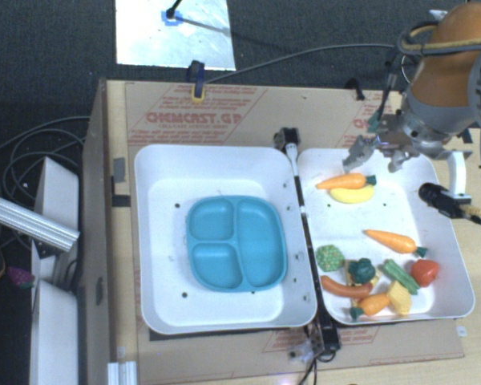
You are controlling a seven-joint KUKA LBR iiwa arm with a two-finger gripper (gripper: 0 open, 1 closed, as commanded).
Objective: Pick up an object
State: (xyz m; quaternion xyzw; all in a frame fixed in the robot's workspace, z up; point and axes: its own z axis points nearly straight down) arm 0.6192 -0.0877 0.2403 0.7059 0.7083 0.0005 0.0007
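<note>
We take the carrot (342, 182) at the top of the right bin (457, 283) as the likely target — it lies nearest the end effector (376, 156), resting against a yellow banana-like piece (353, 195) just below it. Both sit apart from the other toy food: a second carrot (391, 240) lies mid-bin, and a crowded cluster sits at the near edge, with a broccoli floret (330, 257), a sausage (345, 288), a green pepper-like piece (361, 270), a tomato (424, 272) and a corn cob (399, 297) pressed together.

The end effector hangs above the bin's far rim, just up and right of the top carrot, its two fingers spread and nothing between them — so we judge this to be the approach step, before any grasp. The next move, as we read it, calls for a shift toward the carrot's middle, fingers set across its narrow width, then a descent. The banana touching it could get nudged or caught along with it.

The left bin (156, 179) holds a blue divided plate (236, 242), well apart from all this on the bench (224, 115).
</note>
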